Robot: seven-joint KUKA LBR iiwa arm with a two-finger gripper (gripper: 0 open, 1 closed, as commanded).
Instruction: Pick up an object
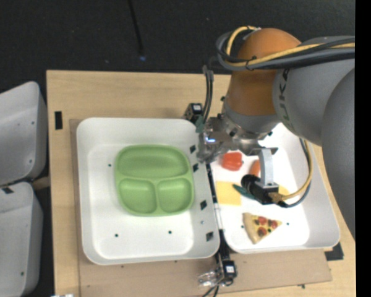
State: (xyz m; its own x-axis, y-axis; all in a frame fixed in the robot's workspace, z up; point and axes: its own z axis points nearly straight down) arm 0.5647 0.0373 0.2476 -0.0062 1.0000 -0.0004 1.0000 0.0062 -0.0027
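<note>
Tan wooden surface [111, 94] bears two shallow white bins side by side, rims adjoining: left-hand bin [99, 231], right-hand bin [300, 231].

A bulky grey arm [324, 104] carries a rounded orange band [260, 73], with yellow and dark cables [297, 49] looped over it.

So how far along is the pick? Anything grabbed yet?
Done: nothing visibly; the pizza slice, yellow cheese slice and red piece lie in the right bin, the green divided plate in the left bin. In hand: the claw sits low beside the red piece. Left: grasp and lift.
</note>
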